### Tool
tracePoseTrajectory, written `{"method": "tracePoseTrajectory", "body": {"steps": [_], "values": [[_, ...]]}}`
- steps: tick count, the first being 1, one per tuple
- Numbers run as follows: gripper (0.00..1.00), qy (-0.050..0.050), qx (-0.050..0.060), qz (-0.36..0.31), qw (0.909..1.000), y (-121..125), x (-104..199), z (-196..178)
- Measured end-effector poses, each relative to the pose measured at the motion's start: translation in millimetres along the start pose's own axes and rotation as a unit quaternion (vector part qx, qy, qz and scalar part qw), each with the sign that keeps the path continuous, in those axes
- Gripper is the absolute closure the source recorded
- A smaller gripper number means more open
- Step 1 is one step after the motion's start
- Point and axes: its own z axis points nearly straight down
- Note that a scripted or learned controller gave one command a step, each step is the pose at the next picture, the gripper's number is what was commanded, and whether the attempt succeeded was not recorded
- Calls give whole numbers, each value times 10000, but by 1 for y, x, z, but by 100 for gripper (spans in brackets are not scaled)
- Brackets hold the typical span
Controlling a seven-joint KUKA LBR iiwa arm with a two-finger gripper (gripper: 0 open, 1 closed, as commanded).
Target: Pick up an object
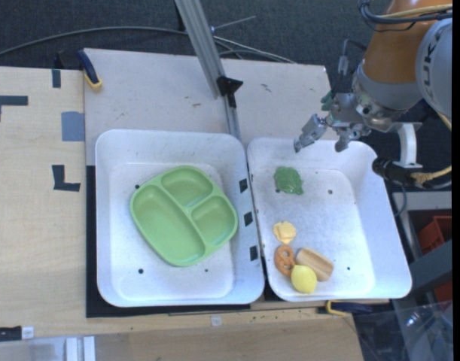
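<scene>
My gripper (320, 141) hangs over the far edge of the right bin (365, 224), its two fingers spread open with nothing between them. A small green leafy toy (288, 180) lies just below and left of the gripper, apart from it. Near the bin's front left sit a pale yellow piece (284, 232), an orange pretzel-like ring (284, 259), a tan block (314, 262) and a yellow lemon (303, 280), all close together.
The left bin (113, 201) holds a green divided plate (184, 214). A grey metal pole (203, 40) slants down to the gap between the bins. Cables run along the bench's back edge.
</scene>
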Motion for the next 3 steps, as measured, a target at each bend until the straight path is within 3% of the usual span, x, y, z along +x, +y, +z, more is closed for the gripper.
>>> {"method": "tracePoseTrajectory", "body": {"steps": [1,3], "values": [[0,0,-1,-1,10000,0,0,0],[0,-3,32,8,10000,-7,4,113]]}}
